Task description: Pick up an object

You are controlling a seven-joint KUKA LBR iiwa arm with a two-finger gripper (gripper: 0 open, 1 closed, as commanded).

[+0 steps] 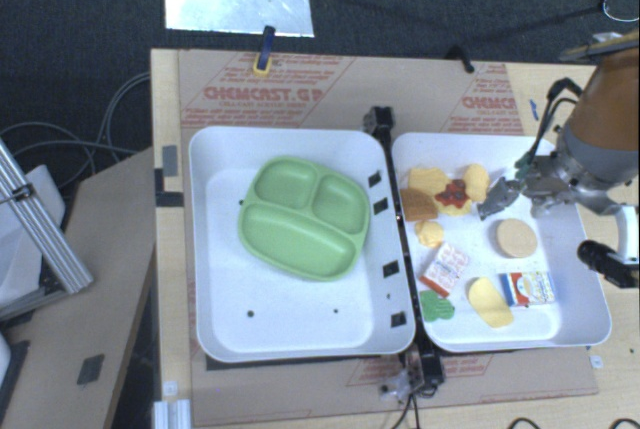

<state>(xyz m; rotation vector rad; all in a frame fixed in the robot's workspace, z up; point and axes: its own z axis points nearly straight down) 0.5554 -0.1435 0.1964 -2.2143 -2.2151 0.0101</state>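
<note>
A flat green leaf-shaped piece (pixel 435 307) lay at the near edge of the right bin (pixel 580 322), beside a smooth yellow oval (pixel 489 301) and a small printed carton (pixel 528 288). Just beyond them sat a red-and-white packet (pixel 445 268), tilted, and a round tan disc (pixel 516 238). Further back clustered small glossy toy foods: a yellow lump (pixel 430 233), a brown piece (pixel 418 205), a red one (pixel 456 196) and two yellow ones (pixel 428 180) (pixel 476 181), touching or nearly so. The left bin (pixel 215 317) held a matte green tray (pixel 304 217) with three compartments, lying at a slant. The arm (pixel 610 122) reached in over the right bin's far right side, wrist bent down and leftward. Its gripper (pixel 497 198) hung above the bin floor between the yellow pieces and the disc, its grey fingers spread apart with nothing between them.
</note>
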